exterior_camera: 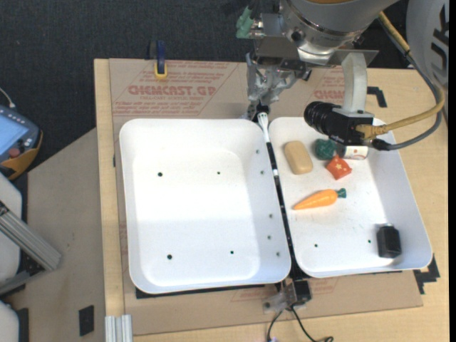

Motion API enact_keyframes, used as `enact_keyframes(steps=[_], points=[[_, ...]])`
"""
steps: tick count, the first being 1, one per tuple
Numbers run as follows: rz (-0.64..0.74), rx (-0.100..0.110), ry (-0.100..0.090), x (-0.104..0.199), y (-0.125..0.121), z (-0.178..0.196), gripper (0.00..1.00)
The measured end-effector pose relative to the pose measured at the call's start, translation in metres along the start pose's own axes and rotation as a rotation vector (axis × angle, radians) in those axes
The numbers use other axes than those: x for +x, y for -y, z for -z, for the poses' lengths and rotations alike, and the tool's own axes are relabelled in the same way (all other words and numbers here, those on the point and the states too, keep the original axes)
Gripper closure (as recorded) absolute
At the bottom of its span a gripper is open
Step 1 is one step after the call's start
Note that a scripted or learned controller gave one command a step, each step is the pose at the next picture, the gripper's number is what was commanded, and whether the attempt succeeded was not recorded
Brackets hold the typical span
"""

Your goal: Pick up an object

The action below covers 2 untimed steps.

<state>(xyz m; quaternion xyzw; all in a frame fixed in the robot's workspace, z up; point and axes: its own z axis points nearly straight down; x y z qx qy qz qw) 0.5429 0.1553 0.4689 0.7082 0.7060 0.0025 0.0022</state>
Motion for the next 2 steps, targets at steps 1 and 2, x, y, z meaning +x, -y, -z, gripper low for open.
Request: enact_keyframes(steps=[1,2], points=[[-0.001,0.017,0.004,-0.021,-0.009,-0.109,1.0],[0.007,0.007,0.001,0.031,-0.077,-0.152,1.0]])
